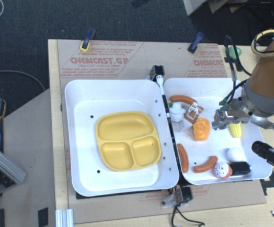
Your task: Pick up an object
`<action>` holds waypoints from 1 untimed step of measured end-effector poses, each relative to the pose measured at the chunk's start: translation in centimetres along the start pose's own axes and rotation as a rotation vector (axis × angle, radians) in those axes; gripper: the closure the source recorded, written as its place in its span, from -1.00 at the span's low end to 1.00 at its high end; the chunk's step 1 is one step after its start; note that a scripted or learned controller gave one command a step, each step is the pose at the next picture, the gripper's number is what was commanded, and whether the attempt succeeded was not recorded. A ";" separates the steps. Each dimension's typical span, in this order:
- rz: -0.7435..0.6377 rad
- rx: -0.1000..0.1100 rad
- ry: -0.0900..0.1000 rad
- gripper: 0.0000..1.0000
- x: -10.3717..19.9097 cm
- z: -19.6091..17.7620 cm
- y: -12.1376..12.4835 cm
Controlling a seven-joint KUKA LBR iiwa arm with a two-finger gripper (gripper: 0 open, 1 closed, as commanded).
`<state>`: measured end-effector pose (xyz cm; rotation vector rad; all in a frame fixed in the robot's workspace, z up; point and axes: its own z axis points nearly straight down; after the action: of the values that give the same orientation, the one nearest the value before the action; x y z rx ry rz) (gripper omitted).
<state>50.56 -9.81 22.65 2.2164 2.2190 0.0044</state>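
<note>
My gripper [226, 118] hangs low over the right part of the right bin [208, 86], below the arm's orange band. Just beneath it and to its right lies a small yellow piece [235, 130], partly covered by the gripper body. An orange pepper-like toy [201, 129] sits a little to the gripper's left. Three sausages lie in this bin: one at the back [182, 99], one by the left wall [183, 158] and one at the front [205, 164]. I cannot see whether anything sits in the gripper.
The left bin [80, 126] holds a yellow divided plate [127, 140]. The right bin also has a white cap-like piece [176, 111], a brown and white item [193, 112], a white egg [234, 153], a speckled ball [221, 170] and a black block [240, 168].
</note>
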 end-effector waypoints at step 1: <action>-0.004 0.000 0.001 1.00 2.4 -0.2 4.5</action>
<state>55.04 -7.37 22.90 2.2127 2.2237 0.0053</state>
